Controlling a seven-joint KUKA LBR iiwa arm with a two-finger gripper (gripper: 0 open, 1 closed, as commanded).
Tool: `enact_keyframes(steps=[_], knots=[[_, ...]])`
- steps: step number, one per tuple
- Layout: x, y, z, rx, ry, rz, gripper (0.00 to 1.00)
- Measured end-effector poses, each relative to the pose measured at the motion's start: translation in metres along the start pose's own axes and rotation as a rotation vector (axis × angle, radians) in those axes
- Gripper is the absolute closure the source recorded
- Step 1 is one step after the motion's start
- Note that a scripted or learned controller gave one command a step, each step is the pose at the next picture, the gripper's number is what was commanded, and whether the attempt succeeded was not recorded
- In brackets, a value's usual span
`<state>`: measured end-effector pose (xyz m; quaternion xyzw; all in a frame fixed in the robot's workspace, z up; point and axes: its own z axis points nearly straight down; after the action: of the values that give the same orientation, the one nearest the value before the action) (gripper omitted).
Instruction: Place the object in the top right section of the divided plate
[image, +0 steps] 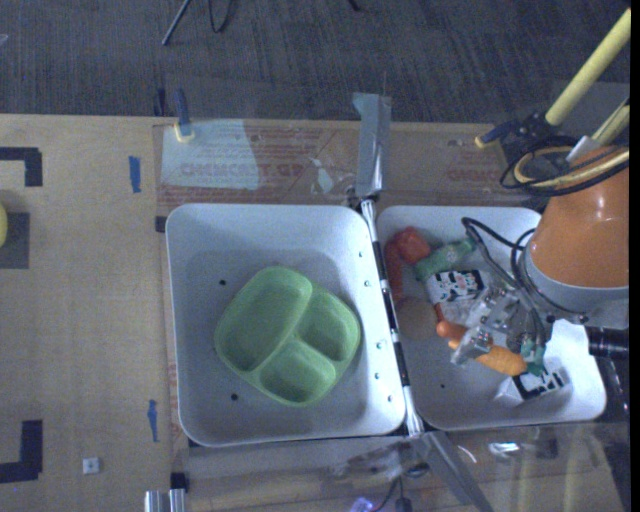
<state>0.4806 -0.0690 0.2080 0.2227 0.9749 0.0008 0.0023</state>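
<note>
A green divided plate (288, 333) lies tilted in the left white bin (190, 250), with three sections. My gripper (490, 325) hangs low over the middle of the right bin (585, 400), among a cluster of small objects. An orange carrot-like piece (503, 361) lies just below the gripper and another orange piece (449, 329) sits at its left. A white and black box (455, 286) lies just above the gripper, next to a green item (443, 260) and a red item (407, 246). The gripper's metal parts blur into the clutter.
The grey and orange arm (585, 235) covers the right bin's upper right corner, with cables (545, 165) behind it. A black and white piece (541, 383) lies near the right bin's lower right. A metal divider wall (385, 300) separates the bins.
</note>
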Motion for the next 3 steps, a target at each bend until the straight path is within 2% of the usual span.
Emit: enact_keyframes(steps=[1, 2, 3], knots=[[0.024, 0.102, -0.211, -0.001, -0.001, -0.244, 1.00], [0.076, 0.156, 0.006, -0.001, 0.003, -0.531, 1.00], [0.034, 0.131, 0.010, -0.002, -0.001, -0.637, 1.00]])
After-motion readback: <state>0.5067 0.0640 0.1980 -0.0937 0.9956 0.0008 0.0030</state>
